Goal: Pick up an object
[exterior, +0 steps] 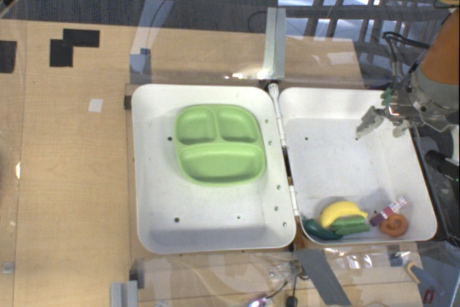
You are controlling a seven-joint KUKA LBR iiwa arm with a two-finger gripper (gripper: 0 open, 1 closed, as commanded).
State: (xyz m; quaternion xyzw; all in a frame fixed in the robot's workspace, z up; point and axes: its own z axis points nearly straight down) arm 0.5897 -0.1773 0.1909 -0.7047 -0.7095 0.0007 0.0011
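My gripper (384,125) hangs over the far right part of the right bin (323,154). It is open, its two grey fingers spread apart with nothing between them. In the bin's near right corner lie a yellow banana (343,211), a dark green vegetable (336,228) just in front of it, an orange-brown round fruit (393,225) and a small purple and white item (396,207). These objects sit well below the gripper in the view, apart from it.
The left bin (154,212) holds a green divided plate (219,144) near its middle. A metal divider (282,154) runs between the two bins. The arm's orange band (442,54) is at the right edge, above metal rails at the back.
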